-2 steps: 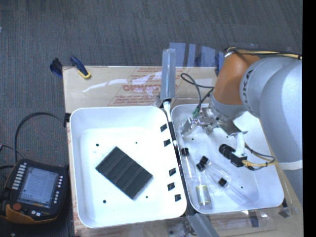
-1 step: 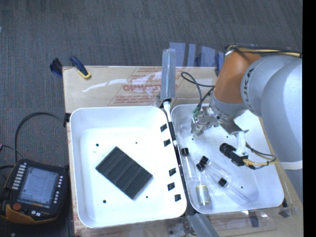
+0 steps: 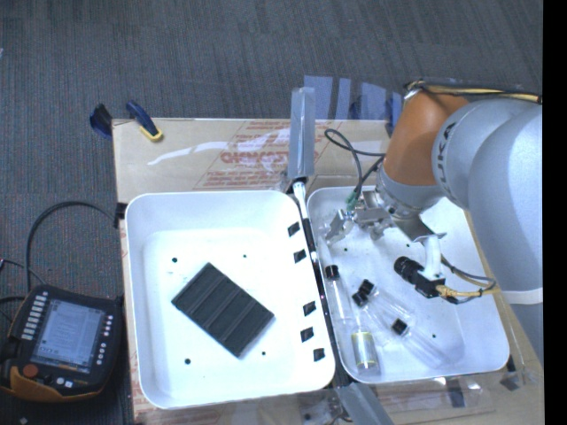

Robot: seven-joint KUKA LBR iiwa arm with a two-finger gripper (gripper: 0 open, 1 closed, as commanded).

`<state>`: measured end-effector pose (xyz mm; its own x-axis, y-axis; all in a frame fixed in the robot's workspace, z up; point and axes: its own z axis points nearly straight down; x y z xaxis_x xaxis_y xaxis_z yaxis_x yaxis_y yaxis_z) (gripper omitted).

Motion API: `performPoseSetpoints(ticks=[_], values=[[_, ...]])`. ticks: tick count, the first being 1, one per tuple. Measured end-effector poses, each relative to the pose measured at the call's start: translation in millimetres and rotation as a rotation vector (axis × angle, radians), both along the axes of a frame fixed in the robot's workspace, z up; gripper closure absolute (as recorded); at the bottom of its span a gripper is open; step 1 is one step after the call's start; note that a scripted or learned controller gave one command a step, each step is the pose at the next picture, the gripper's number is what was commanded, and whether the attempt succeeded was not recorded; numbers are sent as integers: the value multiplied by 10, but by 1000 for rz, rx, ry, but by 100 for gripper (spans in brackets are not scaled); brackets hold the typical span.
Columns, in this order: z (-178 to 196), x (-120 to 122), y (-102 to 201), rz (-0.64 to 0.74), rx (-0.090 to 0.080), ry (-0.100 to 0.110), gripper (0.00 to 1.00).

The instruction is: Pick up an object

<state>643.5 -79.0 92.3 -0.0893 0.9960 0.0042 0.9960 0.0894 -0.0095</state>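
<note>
Objects to pick, small black clips [image 3: 362, 291] and clear tube [image 3: 403, 319], sit mid right bin [image 3: 483, 348]; gripper [image 3: 354, 220] is low at bin's back-left corner, can't tell its state, nothing visibly held, approach step, next needs a target + descent.

Grey carpet floor [image 3: 177, 42], wooden bench [image 3: 204, 149]

A dark grey ribbed slab [image 3: 222, 309] lies in a white bin [image 3: 146, 237]; the arm [image 3: 483, 162] is grey with an orange band.
</note>
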Motion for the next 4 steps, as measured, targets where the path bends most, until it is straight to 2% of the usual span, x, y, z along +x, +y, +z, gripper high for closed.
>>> performPoseSetpoints(ticks=[1, 2, 3, 4], values=[[73, -1, 4, 1, 2, 3, 100], [73, -1, 4, 1, 2, 3, 0], [151, 0, 3, 1, 4, 6, 100], [151, 0, 3, 1, 4, 6, 0]])
